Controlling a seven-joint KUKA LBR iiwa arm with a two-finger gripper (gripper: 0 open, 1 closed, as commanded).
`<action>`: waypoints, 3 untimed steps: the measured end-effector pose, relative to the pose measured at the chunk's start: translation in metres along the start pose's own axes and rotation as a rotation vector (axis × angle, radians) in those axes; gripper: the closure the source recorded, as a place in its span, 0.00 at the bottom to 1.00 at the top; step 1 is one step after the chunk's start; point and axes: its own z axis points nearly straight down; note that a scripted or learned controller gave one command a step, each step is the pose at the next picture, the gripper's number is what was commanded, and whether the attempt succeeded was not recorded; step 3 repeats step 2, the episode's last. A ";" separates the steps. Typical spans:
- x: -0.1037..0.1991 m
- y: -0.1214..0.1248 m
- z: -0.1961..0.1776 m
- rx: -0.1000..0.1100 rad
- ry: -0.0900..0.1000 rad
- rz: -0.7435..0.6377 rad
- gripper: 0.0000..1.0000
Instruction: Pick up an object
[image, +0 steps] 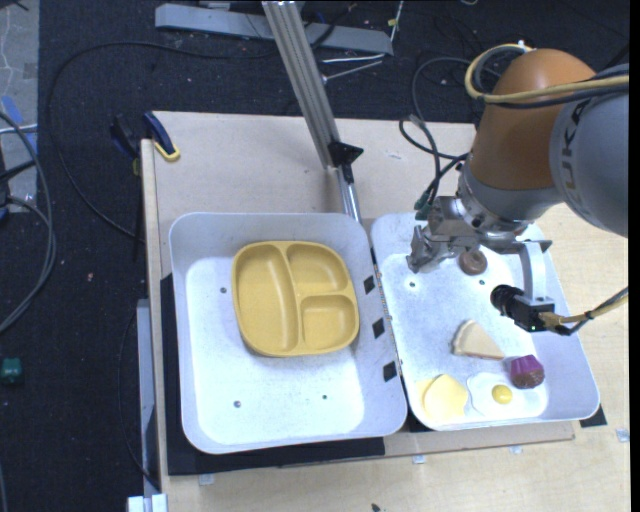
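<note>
— Where's the claw (428, 250) now?
— Low over the far end of the right bin (570, 385). From here I can't tell how it's set.
— And the things to pick?
— Near end of that bin: cheese wedge (476, 342), purple piece (527, 372), fried egg (497, 394), yellow disc (446, 396). A yellow divided tray (295, 297) sits in the left bin (210, 395).

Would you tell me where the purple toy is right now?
The purple toy lies in the right bin, near its front right corner, beside the fried egg and the cheese wedge.
</note>
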 end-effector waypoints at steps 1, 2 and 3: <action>0.050 -0.029 0.015 0.002 0.000 0.000 1.00; 0.108 -0.053 0.025 0.002 0.000 -0.001 1.00; 0.108 -0.053 0.025 0.002 0.000 -0.001 1.00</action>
